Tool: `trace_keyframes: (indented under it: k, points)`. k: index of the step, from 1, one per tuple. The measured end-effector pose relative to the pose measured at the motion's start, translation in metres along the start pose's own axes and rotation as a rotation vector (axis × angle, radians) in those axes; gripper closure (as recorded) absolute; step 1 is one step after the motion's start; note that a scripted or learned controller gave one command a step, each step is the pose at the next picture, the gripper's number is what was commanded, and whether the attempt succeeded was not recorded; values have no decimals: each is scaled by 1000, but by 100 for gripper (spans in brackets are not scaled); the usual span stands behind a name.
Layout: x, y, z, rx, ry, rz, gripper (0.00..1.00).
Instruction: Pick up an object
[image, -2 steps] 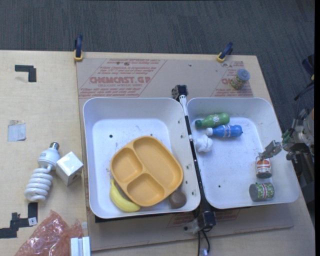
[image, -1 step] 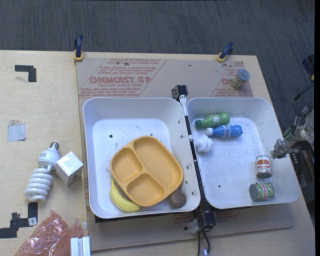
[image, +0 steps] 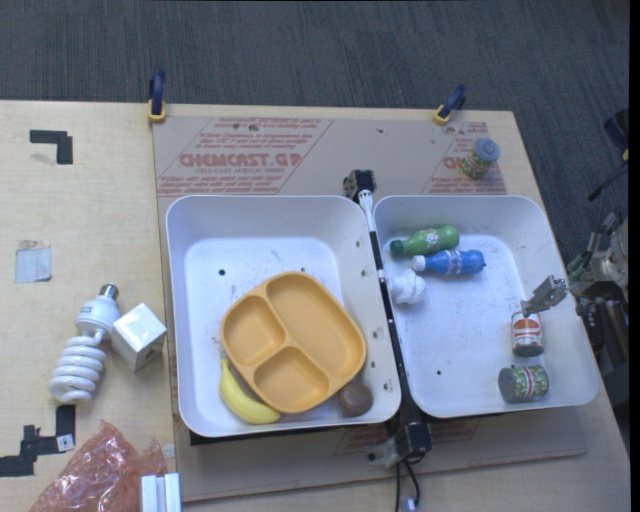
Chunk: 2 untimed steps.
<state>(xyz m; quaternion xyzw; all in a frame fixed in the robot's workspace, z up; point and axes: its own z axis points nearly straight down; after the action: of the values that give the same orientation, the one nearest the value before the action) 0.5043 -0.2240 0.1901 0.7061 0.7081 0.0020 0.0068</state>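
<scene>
At the right bin's (image: 470, 405) right edge hung the claw (image: 546, 294); whether spread or pressed together, I cannot tell. Just below it stood a small red-labelled can (image: 527, 334), a green can (image: 523, 382) farther down.

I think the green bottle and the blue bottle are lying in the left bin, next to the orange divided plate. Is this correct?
Not quite. The green bottle and the blue bottle lie in the right bin, not the left one. The camera view shows them near its far left corner. The orange divided plate is in the left bin, across the divide.
</scene>
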Motion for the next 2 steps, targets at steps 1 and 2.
trace_keyframes:
  k: [1,2]
  points:
    - [0,2,-10,-4,-2,-2,100]
    - [0,2,-10,-4,-2,-2,0]
